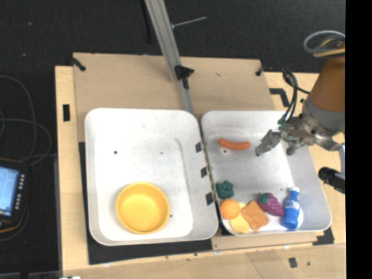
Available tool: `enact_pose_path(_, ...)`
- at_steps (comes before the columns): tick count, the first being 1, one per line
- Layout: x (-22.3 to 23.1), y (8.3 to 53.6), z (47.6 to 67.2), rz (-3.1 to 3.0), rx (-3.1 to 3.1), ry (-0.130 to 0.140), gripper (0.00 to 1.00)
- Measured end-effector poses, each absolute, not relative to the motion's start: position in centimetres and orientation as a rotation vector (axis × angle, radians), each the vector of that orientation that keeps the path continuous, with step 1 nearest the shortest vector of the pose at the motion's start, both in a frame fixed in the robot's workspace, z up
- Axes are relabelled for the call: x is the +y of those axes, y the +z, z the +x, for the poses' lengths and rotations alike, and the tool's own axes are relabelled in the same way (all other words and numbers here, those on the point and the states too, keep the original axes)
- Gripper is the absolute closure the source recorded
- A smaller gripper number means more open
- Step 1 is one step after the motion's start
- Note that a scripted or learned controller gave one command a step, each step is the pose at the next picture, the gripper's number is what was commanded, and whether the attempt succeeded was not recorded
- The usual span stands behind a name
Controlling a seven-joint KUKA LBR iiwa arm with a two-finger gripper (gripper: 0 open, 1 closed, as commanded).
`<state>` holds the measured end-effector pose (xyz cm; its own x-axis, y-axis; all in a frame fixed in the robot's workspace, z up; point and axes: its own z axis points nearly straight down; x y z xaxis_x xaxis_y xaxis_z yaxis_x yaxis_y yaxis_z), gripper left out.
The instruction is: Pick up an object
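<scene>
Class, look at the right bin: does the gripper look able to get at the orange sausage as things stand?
Probably yes. The gripper hangs over the right bin, just to the side of the orange sausage, which lies alone with bare floor around it. The other toys sit clustered at the bin's near edge.

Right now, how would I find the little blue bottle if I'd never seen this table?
Look at the right-hand white bin, the one the arm reaches over. Go to its near right corner, where the toys bunch up. The blue bottle stands at the right end of that bunch, beside the purple grapes, the one blue thing with a white cap.
</scene>
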<state>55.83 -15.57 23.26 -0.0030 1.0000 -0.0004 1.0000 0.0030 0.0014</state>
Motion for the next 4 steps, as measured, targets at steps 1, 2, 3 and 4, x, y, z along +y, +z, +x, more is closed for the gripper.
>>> enact_pose_path(1, -15.6, 23.3, 55.8, 2.218, 2.222, 0.002, 0.0)
enact_pose_path(2, -15.2, 19.0, 55.8, 2.222, 2.222, -0.004, 0.0)
enact_pose_path(3, -14.6, 13.0, 56.1, 2.225, 2.222, -0.005, 0.0)
enact_pose_path(4, -14.7, 9.9, 56.1, 2.222, 2.222, -0.004, 0.0)
